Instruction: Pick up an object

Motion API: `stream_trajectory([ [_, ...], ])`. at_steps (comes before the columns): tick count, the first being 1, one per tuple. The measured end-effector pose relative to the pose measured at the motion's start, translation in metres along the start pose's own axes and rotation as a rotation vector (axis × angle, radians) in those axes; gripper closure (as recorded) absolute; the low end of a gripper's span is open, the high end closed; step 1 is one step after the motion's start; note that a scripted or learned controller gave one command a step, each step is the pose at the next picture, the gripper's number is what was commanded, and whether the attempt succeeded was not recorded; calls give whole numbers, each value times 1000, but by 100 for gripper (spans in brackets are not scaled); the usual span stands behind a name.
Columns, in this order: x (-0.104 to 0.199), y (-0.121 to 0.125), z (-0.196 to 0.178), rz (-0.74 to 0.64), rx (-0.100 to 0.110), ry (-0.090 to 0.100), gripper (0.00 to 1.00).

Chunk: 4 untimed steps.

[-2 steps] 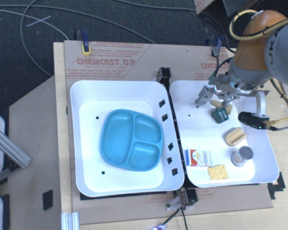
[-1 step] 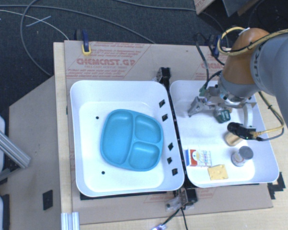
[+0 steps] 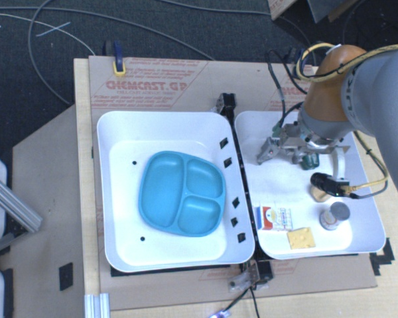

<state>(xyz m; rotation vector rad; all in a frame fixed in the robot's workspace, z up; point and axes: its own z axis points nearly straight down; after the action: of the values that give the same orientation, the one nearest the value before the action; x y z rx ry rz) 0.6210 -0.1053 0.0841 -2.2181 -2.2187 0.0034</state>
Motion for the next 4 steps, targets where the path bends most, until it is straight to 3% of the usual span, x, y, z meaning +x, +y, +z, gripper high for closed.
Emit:
stream_trajectory([
  [1,0,1,-13,0,-4,0,100],
  [4,-5,16,-170,-1,-13,-3,100],
])
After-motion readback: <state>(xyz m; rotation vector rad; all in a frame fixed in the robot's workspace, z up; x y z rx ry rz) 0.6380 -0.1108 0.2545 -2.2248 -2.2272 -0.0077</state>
